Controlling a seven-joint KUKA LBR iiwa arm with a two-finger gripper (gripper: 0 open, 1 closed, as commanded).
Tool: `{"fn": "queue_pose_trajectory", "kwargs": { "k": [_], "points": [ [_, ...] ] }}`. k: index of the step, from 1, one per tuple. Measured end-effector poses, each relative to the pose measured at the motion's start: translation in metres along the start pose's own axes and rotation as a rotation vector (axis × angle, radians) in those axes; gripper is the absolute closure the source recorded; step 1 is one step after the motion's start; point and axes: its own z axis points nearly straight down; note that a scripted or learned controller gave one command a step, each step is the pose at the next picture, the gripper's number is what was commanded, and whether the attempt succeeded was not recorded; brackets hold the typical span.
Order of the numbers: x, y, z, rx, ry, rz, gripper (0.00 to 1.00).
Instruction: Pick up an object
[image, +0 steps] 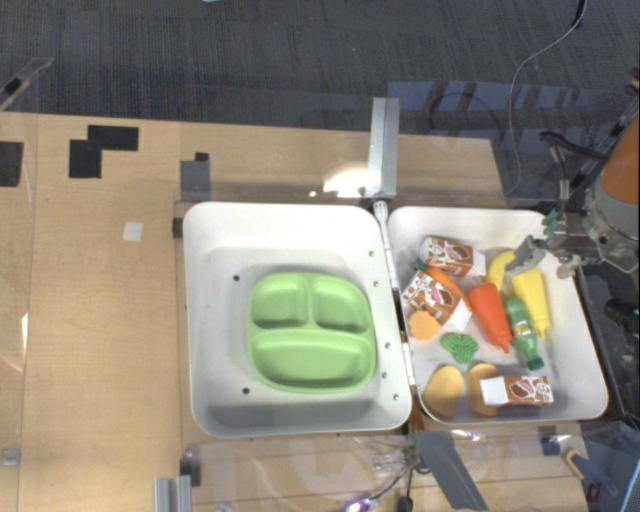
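two shallow white bins side by side on a wooden bench. in the left bin (210, 250), a green divided plate (311, 331) with three compartments, lying flat near the middle.

in the right bin (592, 392), a crowd of toy food. toward the far side, a small printed carton (449, 254); just below it, a second printed carton (432, 294) tilted, resting against an orange rim behind it. below that, a small orange piece (424, 327), and beside it a green leafy piece (461, 347). in the middle, an orange carrot (489, 313) lying lengthwise. to its right, a green bottle (523, 332) with dark cap toward the near side, touching a yellow bottle (532, 298). a yellow banana (499, 268) at the far end of the carrot. at the near wall, a tan rounded piece (445, 390) and a tan cup-like piece (484, 387), with a brown printed packet (525, 390) lying across it.

at the right edge, grey arm with orange band, reaching over the far right corner of the right bin. gripper (533, 252) low over the top end of the yellow bottle and next to the banana. cannot tell how far open, and cannot tell whether anything is held.
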Motion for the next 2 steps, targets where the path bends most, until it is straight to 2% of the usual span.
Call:
{"fn": "queue_pose_trajectory", "kwargs": {
  "k": [1,2],
  "points": [
    [-0.017,-0.027,0.096,-0.003,-0.001,-0.045,0.0],
    [-0.023,0.022,0.118,-0.007,-0.003,-0.261,0.0]
  ]
}}
